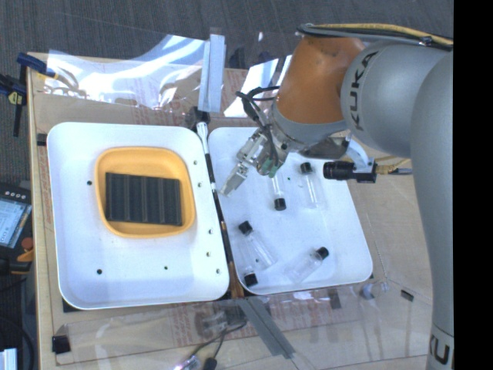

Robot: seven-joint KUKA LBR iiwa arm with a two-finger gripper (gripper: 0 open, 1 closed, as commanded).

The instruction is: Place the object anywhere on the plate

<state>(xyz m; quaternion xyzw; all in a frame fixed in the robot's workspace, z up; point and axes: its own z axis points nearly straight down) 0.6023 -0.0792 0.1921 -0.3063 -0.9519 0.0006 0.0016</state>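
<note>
We see the grey arm's two-finger gripper hanging near the left edge of the right shallow white bin, its grip state unclear to us, while clear black-capped vials lie scattered across that bin and the yellow rectangular plate sits in the left bin.

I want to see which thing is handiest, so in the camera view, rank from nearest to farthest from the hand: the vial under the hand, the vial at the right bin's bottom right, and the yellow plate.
From the hand:
1. Vial under the hand, just right of it.
2. Yellow plate, left bin.
3. Bottom-right vial, right bin's lower right.
</note>
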